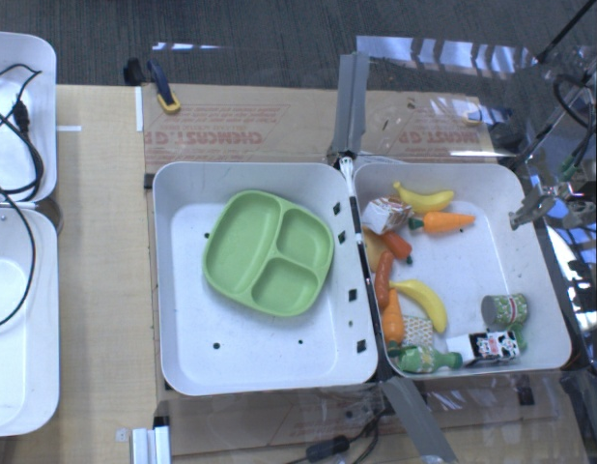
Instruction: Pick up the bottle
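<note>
The bottle (pixel 426 361) is small and green with a paler label. It lies on its side in the front left corner of the right bin (pixel 530 259), its neck pointing right. A cow-patterned carton (pixel 494 346) lies just to its right, and a beige waffle-textured piece (pixel 417 333) touches it from behind.
The right bin also holds two bananas (pixel 424 199) (pixel 422 301), carrots (pixel 447 221), a red pepper (pixel 397 246) and a green can (pixel 505 308). A green divided plate (pixel 270 252) sits in the left bin (pixel 183 356). A metal divider (pixel 349 114) stands between the bins at the back.
</note>
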`<action>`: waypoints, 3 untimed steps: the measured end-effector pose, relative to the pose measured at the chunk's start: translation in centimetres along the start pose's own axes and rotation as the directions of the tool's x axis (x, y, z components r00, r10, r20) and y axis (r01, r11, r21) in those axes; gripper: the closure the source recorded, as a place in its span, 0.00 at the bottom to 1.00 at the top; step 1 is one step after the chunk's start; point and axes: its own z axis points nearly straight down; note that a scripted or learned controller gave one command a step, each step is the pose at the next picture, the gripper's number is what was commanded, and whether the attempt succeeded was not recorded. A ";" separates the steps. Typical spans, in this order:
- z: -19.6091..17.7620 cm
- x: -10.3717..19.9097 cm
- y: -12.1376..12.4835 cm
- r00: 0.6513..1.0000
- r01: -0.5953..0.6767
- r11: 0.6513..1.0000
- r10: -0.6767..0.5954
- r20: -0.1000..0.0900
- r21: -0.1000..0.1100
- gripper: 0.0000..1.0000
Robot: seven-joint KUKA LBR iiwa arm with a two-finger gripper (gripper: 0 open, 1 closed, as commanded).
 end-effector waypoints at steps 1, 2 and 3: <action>17.9 1.6 -3.6 0.948 0.318 0.948 -0.318 0.000 -0.002 0.00; 17.8 2.5 0.7 0.814 0.581 0.814 -0.581 0.003 -0.004 0.00; 17.8 5.0 2.7 0.936 0.351 0.936 -0.351 0.002 -0.004 0.00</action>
